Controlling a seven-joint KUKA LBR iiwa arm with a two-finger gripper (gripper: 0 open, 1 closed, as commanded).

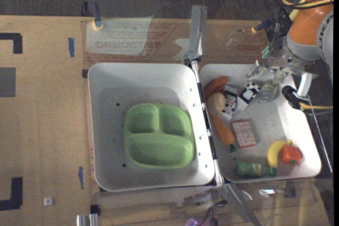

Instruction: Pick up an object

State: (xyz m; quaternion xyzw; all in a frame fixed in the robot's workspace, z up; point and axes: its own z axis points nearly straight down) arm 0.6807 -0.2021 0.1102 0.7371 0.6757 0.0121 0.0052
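Black-and-white patterned block [249, 91] sits in the far part of the white bin [312, 164] on the view's right, just beside the grey-metal two-finger gripper [266, 81], which hangs over that bin's far right corner. Gripper's state: can't tell, too blurred; nothing is seen held. A 2nd black-and-white block [229, 102] lies just left of the first, touching a beige bread-roll shape [214, 104]. A red sausage shape [216, 85] lies just behind the roll, near the bin's left wall. An orange carrot shape [223, 130] stretches toward the viewer from the roll, w/ a pink-red flat card box [244, 133] just beside it. Along the near wall: a green bottle [255, 169] on its side, a yellow banana [274, 152] and a red-orange pepper [291, 154], the last two touching. Grey arm w/ orange band [309, 26] enters from the right. The white bin on the left [103, 82] holds a green divided plastic plate [159, 135].
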